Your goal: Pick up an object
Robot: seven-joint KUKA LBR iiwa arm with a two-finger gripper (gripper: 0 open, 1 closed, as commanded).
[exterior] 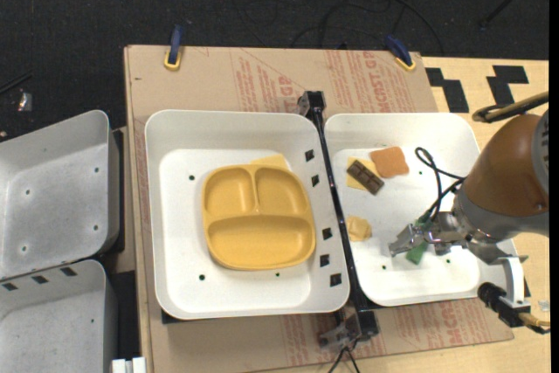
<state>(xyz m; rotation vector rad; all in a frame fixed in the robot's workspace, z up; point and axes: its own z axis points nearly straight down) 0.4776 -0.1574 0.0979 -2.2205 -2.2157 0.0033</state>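
My gripper hangs low over the right bin, near its front middle, with the orange-banded arm reaching in from the right. A small green object lies right under the gripper's tip, partly covered by it. I cannot tell whether it is held. Farther left in the same bin lies a small pale yellow piece. At the bin's back sit a brown block and an orange piece.
The left bin holds a yellow divided plate on a pale yellow sheet. A black divider runs between the bins. A black cable trails across the right bin toward the wrist. White trays stand off the bench at left.
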